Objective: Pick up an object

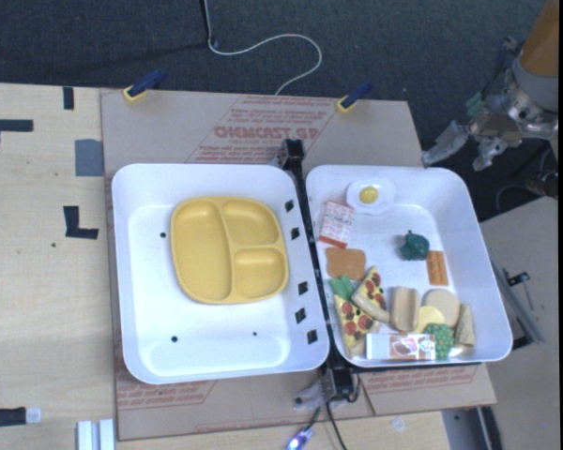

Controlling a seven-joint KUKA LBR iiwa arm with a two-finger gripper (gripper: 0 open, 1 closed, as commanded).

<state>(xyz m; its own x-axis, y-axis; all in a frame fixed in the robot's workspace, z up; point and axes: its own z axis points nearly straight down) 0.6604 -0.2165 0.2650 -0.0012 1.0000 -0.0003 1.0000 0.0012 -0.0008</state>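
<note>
1. We saw a wooden bench (38, 279) with black marks on it, and behind it a dark blue-grey carpet (94, 26).
2. A sheet of brown cardboard (253, 129) with red lettering lay on the bench, held at its far edge by two clips, one on the left (144, 84) and one on the right (355, 95).
3. A thin white cable (263, 45) curled across the carpet toward the far edge of the cardboard.
4. Two white bins sat side by side on the cardboard, touching along a dark seam with black clips.
5. The left bin (141, 251) held a yellow divided plate (230, 249), lying flat near its middle.
6. The right bin (469, 242) held the toy food, the things to be picked from.
7. At its far side lay a fried egg (370, 195), and just beside it a small red and white packet (336, 223).
8. A dark green piece (414, 246) stood apart near the middle, with a small orange block (437, 268) just to its right.
9. A brown cracker (345, 262) lay above pizza slices (361, 307), and bread-like pieces (422, 309) crowded the near right corner, touching one another.
10. A flat printed card (413, 347) lay against the near wall.
11. The gripper (483, 134) hung outside the right bin, beyond its far right corner, over the carpet, with the orange band (549, 40) above it.
12. Its fingers were splayed apart and nothing lay between them.
</note>
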